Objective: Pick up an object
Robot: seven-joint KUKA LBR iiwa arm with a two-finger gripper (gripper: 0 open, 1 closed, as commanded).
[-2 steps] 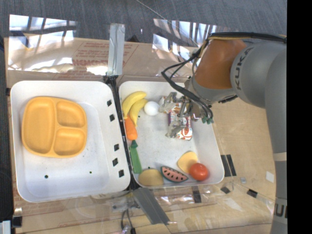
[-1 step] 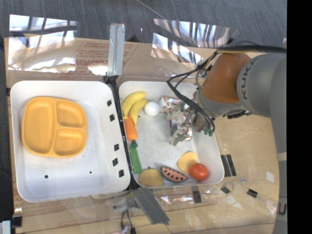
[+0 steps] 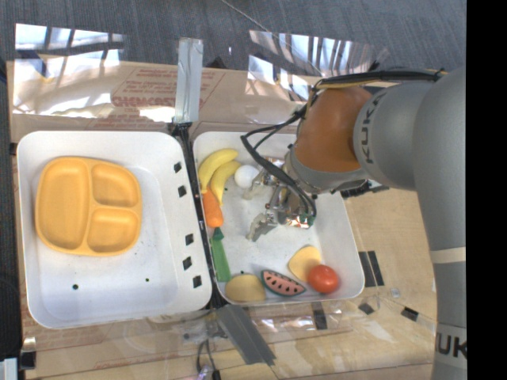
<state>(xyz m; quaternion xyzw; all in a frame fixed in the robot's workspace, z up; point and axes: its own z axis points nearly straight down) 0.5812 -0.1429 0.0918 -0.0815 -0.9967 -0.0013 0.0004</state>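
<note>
My gripper [image 3: 277, 222] hangs low over the middle of the right bin [image 3: 342, 236], open, with only bare bin floor between its fingers. Just up and left of it lie a white ball [image 3: 245, 176] and two yellow bananas [image 3: 215, 169]. An orange carrot [image 3: 212, 210] and a green vegetable [image 3: 219, 256] lie along the bin's left wall. At the near edge sit a yellow fruit [image 3: 245, 289], a watermelon slice [image 3: 283, 283], a red tomato [image 3: 323, 279] and a yellow wedge [image 3: 305, 261]. The arm's orange band [image 3: 333, 133] covers the bin's far right part.
The left bin [image 3: 47, 291] holds a yellow divided plate [image 3: 87, 206]. A black divider with clips [image 3: 190, 212] runs between the two bins. Cardboard and foil lie behind the bins.
</note>
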